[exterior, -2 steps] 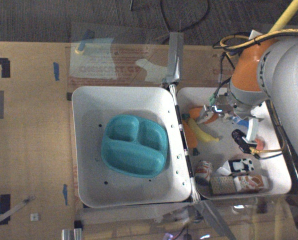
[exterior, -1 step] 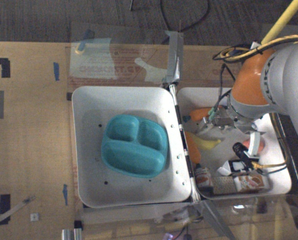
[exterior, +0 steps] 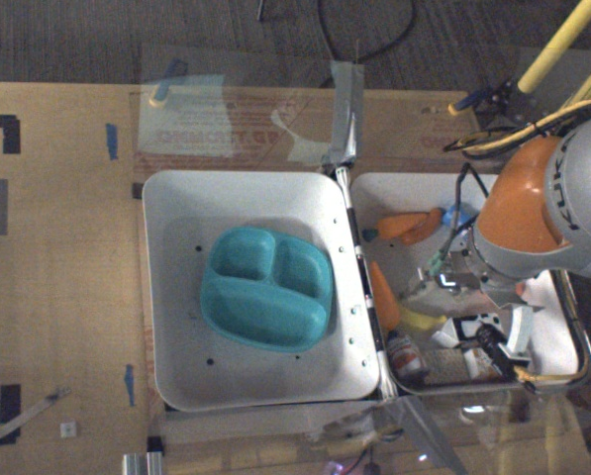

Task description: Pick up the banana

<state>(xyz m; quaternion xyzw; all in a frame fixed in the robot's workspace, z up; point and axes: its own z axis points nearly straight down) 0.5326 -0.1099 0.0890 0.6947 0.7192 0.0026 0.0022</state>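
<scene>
The claw [exterior: 451,277] hangs low over the middle of the right bin [exterior: 399,188], carried by the grey arm [exterior: 572,216], which enters from the right with its orange band [exterior: 513,211] directly above the wrist. Seen from above, the wrist body masks the claw's tips, so it cannot be told whether the claw is wide or narrow, and nothing can be seen held in it.

The banana [exterior: 421,319] lies on the floor of the right bin just near and left of the claw. Only a short yellow stretch is exposed, the rest being covered by the claw's hardware. Whether claw and banana touch cannot be told.

To the left of the banana, an orange elongated object [exterior: 382,300] lies along the bin's left wall. A second orange object [exterior: 410,227] lies on the far side of the claw, with a small blue item [exterior: 456,214] just to its right. A dark can [exterior: 406,356] sits in the near left corner.

The left bin [exterior: 166,265], touching the right bin along their shared edge, holds a teal divided plate [exterior: 267,287] with three compartments, placed roughly at its centre. Both bins rest on a tan bench [exterior: 57,265] marked with strips of blue tape [exterior: 111,141].
</scene>
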